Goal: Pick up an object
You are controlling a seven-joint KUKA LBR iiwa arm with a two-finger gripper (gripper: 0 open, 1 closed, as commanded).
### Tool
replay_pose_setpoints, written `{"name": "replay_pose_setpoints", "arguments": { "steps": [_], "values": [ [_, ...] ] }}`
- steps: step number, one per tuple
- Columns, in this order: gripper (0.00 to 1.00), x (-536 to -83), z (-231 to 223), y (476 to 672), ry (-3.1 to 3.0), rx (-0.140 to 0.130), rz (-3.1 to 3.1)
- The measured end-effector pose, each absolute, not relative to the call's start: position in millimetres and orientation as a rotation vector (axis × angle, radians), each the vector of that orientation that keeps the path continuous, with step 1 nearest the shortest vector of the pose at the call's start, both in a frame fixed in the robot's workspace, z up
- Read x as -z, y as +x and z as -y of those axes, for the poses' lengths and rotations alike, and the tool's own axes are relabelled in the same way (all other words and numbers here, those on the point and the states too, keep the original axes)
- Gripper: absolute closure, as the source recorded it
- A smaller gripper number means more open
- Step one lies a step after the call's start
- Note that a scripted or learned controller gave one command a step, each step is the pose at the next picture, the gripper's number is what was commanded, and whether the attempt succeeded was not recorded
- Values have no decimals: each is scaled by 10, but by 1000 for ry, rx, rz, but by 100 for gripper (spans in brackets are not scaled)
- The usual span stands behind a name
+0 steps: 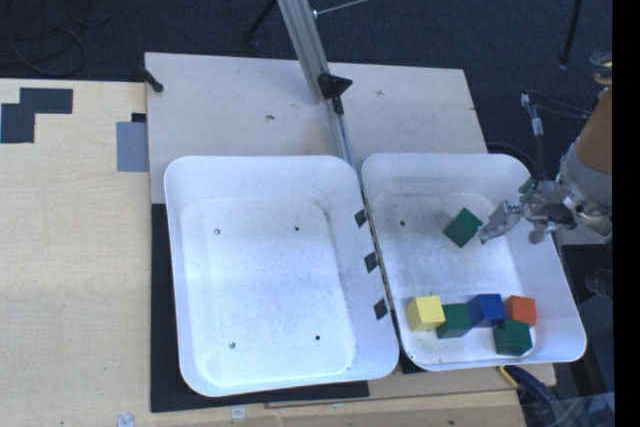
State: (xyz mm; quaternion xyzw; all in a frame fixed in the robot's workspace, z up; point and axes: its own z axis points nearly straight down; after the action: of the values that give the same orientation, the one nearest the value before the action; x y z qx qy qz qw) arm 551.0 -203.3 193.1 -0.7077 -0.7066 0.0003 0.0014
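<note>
2 white bins are seen side by side on a pale board. The left bin (265, 275) is the wider one. The right bin (440, 185) has small blocks in it.

1 green block (462, 227) is set apart from the others, near the middle of the right bin, a bit toward the far side. It is turned on the bin floor, so its corners point toward the bin walls like a diamond. It looks about as wide as it is long, so no long side can be told. 1 corner points toward the gripper.

The gripper (492, 231) is seen just beside the green block, on the block's right. It comes in over the right wall of the bin. A thin grey finger (497, 226) is pointed at the block, and its tip is very near the block's right corner. Touching cannot be told. The block is not seen between the fingers, so nothing is held. It cannot be told if the gripper is spread or closed.

5 more blocks are lined up near the front wall of the right bin. A yellow block (425, 312) is at the left end. Next to it a dark green block (453, 320) is seen, then a blue block (487, 308), then a red block (521, 309). Another green block (512, 337) is placed in front of the red one. These blocks are touching or nearly touching, and they are well apart from the lone green block.

A grey metal bar (300, 25) is slanted up from between the 2 bins.
</note>
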Motion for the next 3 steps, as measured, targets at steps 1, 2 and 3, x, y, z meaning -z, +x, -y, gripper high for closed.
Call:
{"name": "replay_pose_setpoints", "arguments": {
  "steps": [1,2,3],
  "values": [
    [0,-879,2015,6080,-2220,-1,2223],
    [0,-908,1742,6124,-2216,-2,2223],
    [100,-1004,1747,6120,-2212,-4,2225]
  ]
}}
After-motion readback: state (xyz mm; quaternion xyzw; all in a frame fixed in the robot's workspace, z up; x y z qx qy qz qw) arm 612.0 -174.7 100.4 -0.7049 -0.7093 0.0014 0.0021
